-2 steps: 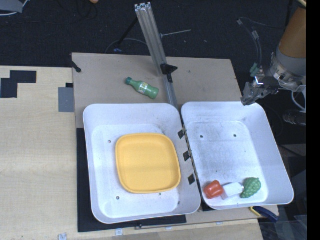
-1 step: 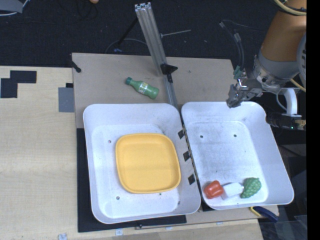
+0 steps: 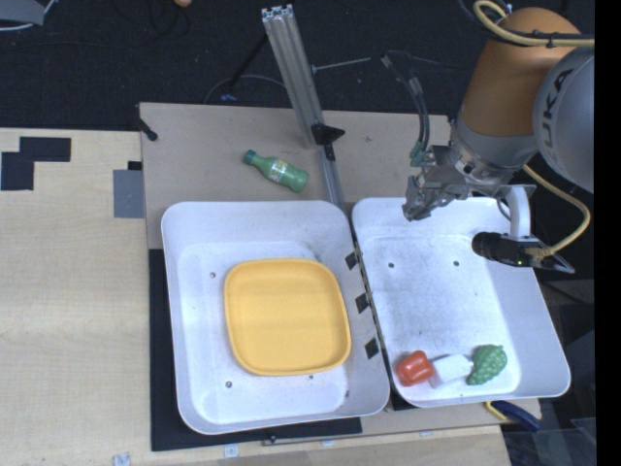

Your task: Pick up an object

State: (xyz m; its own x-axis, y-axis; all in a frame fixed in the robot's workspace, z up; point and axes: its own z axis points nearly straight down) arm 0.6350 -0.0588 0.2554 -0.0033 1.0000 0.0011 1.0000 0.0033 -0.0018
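Because the three small things in the right bin [image 3: 456,289] — a red piece [image 3: 414,367], a white piece [image 3: 450,369] and a green knobbly piece [image 3: 487,364] — lie huddled together against the bin's near wall, a grab at any one of them risks going wrong: the hand could catch a neighbour, nudge the cluster apart, or strike the bin's sloping side before it closes on anything. The white piece touches the red one and sits just beside the green one, so there is little room to slip in between. The hand [image 3: 424,202] is well apart from them, poised over the far rim of the same bin, and I cannot tell whether it is spread or closed; nothing shows in its grip. The grey arm with its orange band [image 3: 514,66] reaches in from the right and hangs steeply downward at the wrist. The left bin [image 3: 194,250] holds a yellow plate [image 3: 287,316], and a green bottle [image 3: 276,170] lies on its side on the tabletop [image 3: 194,153] beyond the bins — out of the easy path.
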